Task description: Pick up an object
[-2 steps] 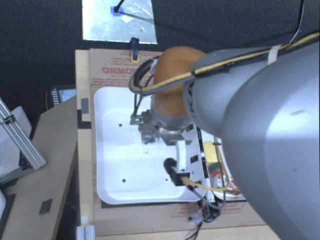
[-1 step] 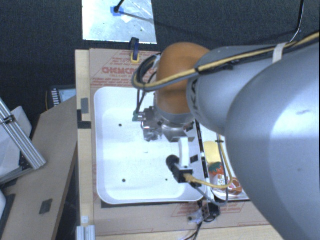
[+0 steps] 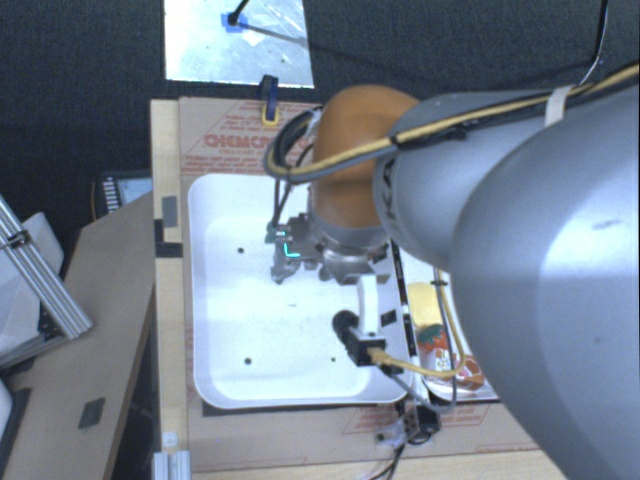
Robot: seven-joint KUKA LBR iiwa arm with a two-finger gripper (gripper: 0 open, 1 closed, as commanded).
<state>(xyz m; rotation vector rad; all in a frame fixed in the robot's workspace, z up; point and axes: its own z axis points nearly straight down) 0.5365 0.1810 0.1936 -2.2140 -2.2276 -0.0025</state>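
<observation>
Camera view: the gripper (image 3: 300, 263) hangs low over the left bin (image 3: 235, 313); whether it is open or closed, I cannot tell. A yellow-and-red packet (image 3: 432, 336) lies toward the view's right of it, half under the arm (image 3: 520, 218).

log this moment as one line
gripper: over left bin | held: nothing visible | other: red-yellow item, partly hidden behind arm
</observation>
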